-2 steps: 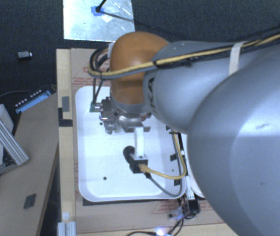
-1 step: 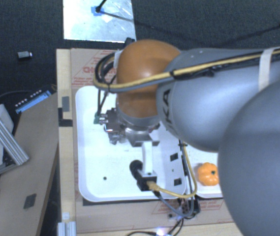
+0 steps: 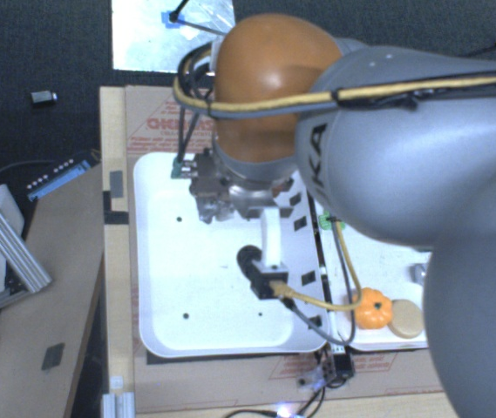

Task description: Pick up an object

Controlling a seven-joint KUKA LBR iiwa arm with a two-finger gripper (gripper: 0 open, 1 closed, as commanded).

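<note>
**Hand over left bin, candidates in right bin**

The grey arm with its orange band (image 3: 274,85) reaches in from the right and hangs over the left shallow white bin (image 3: 156,259). The hand (image 3: 230,198) points down beneath the wrist, whose bulk hides most of it. I cannot tell whether it is released or clenched, and I see nothing held in it.

The pickable things lie in the right shallow white bin (image 3: 387,345), near its front edge. One is a small orange pumpkin-shaped toy (image 3: 372,309). The other is a pale beige round disc (image 3: 406,318), touching it or just beside it.

I judge this to be the approach step, with the grasp not yet made. The next move calls for shifting across to the right bin and centring over the pumpkin. The arm should then descend with the hand released, clear of the disc.
</note>
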